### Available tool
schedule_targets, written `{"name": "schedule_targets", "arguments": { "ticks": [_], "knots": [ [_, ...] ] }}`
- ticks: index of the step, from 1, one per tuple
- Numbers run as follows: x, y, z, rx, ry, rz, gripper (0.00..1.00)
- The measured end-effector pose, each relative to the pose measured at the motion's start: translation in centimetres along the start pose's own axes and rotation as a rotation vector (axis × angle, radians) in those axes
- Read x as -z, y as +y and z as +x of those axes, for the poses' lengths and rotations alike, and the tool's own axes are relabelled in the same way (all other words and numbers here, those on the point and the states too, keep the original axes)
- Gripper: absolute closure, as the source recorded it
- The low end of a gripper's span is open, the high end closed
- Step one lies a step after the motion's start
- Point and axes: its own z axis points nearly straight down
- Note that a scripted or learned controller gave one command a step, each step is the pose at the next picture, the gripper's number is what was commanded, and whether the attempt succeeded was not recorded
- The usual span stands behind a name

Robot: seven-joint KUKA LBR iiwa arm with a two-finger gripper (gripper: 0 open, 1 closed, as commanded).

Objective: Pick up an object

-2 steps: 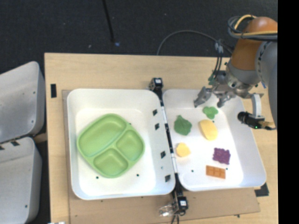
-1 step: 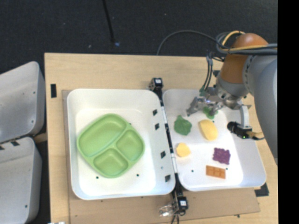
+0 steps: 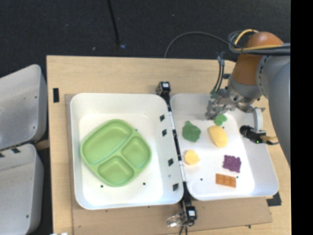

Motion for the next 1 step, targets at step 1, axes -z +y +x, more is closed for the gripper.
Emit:
{"name": "schedule_targets", "arguments": {
  "ticks": [1],
  "knots": [
    [4.67, 0.77, 0.57, 0.001, 0.002, -0.004, 1.0]
  ]
}}
